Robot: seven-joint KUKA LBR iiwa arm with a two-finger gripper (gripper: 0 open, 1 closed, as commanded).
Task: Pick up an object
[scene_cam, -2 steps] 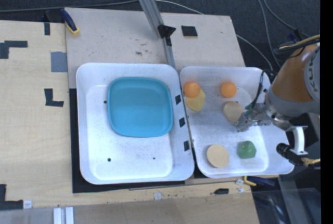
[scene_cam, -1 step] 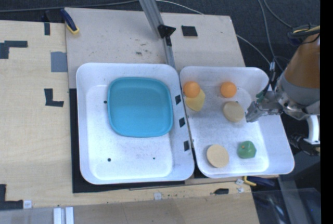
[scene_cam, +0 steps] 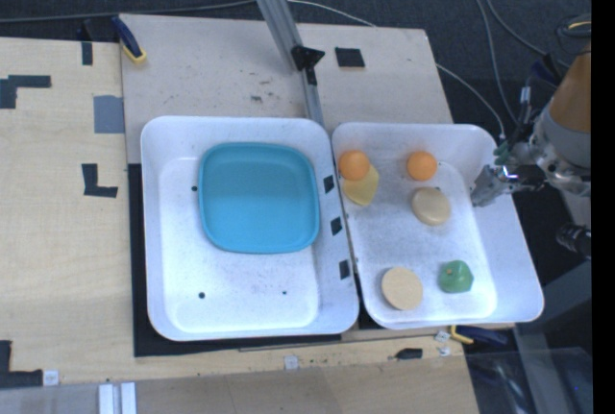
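Hovering over the right wall of the right bin (scene_cam: 509, 239), the gripper (scene_cam: 488, 183) sits clear of every object, a sensible staging spot from which to drop onto one of them. Whether it is open or closed I cannot tell; nothing is visibly held.

Closest to it lies the likeliest target, a pale oval piece (scene_cam: 431, 207), smooth, cream-coloured, lying flat on the speckled floor. Just beyond, toward the far wall, sits an orange ball (scene_cam: 421, 165); another orange ball (scene_cam: 354, 164) touches a yellowish piece (scene_cam: 362, 187) by the left wall. Near the front rest a tan disc (scene_cam: 401, 288) and a green lump (scene_cam: 455, 277). A blue plate (scene_cam: 258, 198) occupies the left bin (scene_cam: 173, 306).
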